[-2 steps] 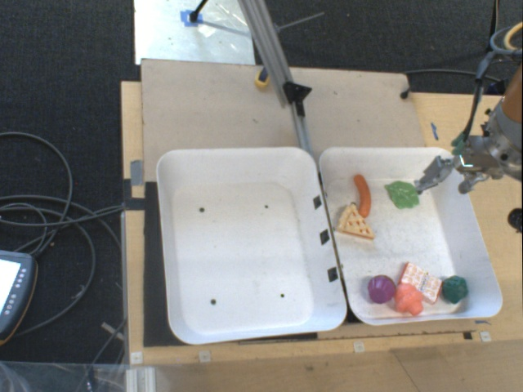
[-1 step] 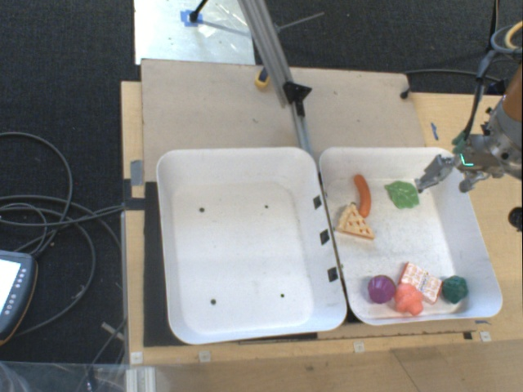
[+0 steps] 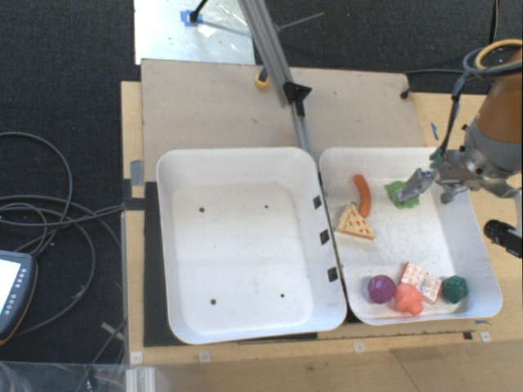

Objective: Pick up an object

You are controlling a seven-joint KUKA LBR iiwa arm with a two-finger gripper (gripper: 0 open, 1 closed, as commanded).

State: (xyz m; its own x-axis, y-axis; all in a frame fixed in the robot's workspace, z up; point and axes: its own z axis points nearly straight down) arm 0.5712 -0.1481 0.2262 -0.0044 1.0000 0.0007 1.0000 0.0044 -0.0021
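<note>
The left bin (image 3: 237, 243) sits by the worktop's (image 3: 343, 109) left edge; the right bin (image 3: 466, 243) holds toys. The gripper (image 3: 418, 184) touches a green toy (image 3: 400, 194) near that bin's far edge; I cannot tell its grip.

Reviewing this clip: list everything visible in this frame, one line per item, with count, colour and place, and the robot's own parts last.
White bins: 2, white, side by side on the bench.
Sausage: 1, orange-red, right bin, upper middle.
Pizza slice: 1, yellow-orange, right bin, below the sausage.
Green toy: 1, light green, right bin, at the gripper's tip.
Purple ball: 1, purple, right bin, near front edge.
Orange toy: 1, orange, right of the purple ball.
Patterned block: 1, red and white, above the orange toy.
Dark green toy: 1, dark green, front right corner.
Gripper: 1, grey, over right bin.
</note>
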